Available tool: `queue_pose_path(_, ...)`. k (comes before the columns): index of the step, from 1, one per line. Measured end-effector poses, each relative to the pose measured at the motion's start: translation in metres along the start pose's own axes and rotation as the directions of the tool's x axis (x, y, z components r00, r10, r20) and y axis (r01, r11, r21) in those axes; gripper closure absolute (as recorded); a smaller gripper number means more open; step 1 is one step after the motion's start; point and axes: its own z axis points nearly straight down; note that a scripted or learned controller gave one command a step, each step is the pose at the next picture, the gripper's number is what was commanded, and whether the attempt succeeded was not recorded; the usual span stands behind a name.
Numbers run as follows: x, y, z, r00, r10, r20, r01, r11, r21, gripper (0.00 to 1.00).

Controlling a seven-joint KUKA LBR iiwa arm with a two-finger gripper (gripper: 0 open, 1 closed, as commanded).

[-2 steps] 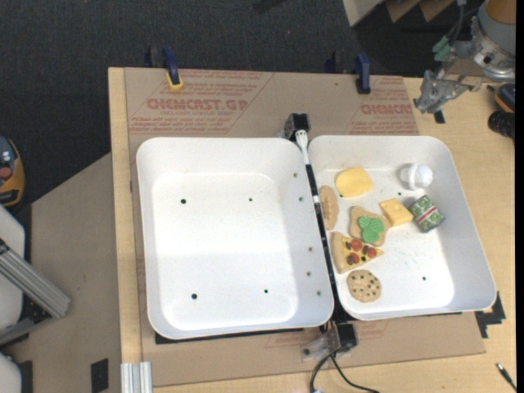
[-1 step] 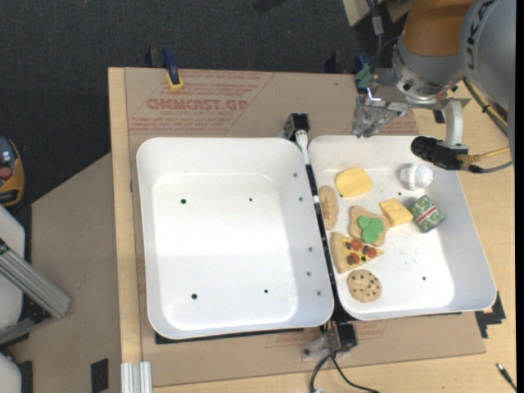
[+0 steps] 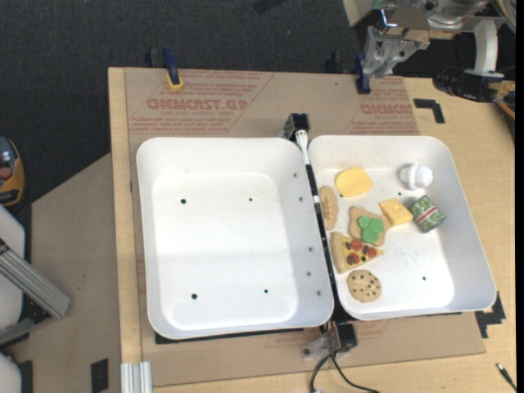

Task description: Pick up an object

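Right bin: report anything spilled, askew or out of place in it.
Nothing stands out. The toy foods lie loosely grouped inside the right bin: a yellow round piece, a cookie, a pizza slice and a green can on its side. Nothing is over the rim.

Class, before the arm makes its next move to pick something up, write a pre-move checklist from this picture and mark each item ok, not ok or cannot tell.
1. Objects to pick lie in the right bin, among them a yellow round piece, a cookie and a green-and-red can: ok.
2. Gripper is over the bin: not ok; it hangs beyond the bin's far edge, above the board.
3. Jaws open for a grasp: cannot tell.
4. Nothing already held: cannot tell.
5. Target stands apart from its neighbours: ok for the cookie; not ok for the can, which touches the yellow block.
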Motion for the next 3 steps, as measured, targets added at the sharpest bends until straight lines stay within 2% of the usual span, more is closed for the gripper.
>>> queue_pose_path(1,-0.003,-0.001,0.000,1.000,0.005,0.003,-0.005,1.000,0.014,1.00)
queue_pose_path(3,-0.003,0.001,-0.022,1.000,0.003,0.006,-0.003,1.000,0.005,1.00)
